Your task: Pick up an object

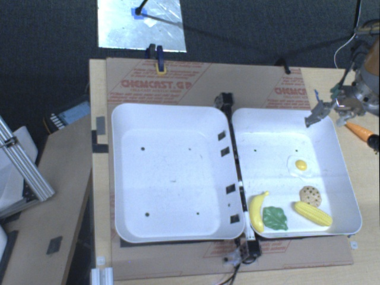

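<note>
In right bin [338, 159]: curved banana [257, 211] | round cookie [310, 195] | claw [320, 113] above far rim, grip unclear

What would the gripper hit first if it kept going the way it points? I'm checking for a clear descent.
The gripper points down-left over the right bin's far corner. It would probably meet bare bin floor first; the fried egg lies nearer. Depth is uncertain.
</note>
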Robot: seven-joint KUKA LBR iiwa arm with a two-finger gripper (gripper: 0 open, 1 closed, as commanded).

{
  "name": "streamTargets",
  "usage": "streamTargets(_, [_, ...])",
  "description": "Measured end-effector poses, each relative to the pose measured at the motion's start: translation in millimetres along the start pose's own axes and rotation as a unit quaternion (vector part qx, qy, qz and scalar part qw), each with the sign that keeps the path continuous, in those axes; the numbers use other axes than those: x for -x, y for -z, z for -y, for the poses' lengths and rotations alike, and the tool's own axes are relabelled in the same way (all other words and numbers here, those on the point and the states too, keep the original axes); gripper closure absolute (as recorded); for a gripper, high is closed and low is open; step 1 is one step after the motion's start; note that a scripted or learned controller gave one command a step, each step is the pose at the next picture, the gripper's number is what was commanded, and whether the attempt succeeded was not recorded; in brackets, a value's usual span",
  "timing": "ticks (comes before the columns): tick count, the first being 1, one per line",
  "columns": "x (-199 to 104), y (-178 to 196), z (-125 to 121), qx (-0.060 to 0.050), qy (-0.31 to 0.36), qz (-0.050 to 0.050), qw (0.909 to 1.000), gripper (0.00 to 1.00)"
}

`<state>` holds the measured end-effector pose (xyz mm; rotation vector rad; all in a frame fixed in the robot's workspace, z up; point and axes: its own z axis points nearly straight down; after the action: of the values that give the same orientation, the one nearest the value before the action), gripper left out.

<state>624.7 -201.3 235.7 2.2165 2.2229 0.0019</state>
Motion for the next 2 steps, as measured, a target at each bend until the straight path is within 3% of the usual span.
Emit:
streamTargets(1, [-33.5, 197.2, 30.5, 0.010, 0.002, 0.002, 0.9999, 0.00])
streamTargets(2, [-53.2, 270.5, 68.4, 0.005, 0.002, 0.001, 1.0000, 0.00])
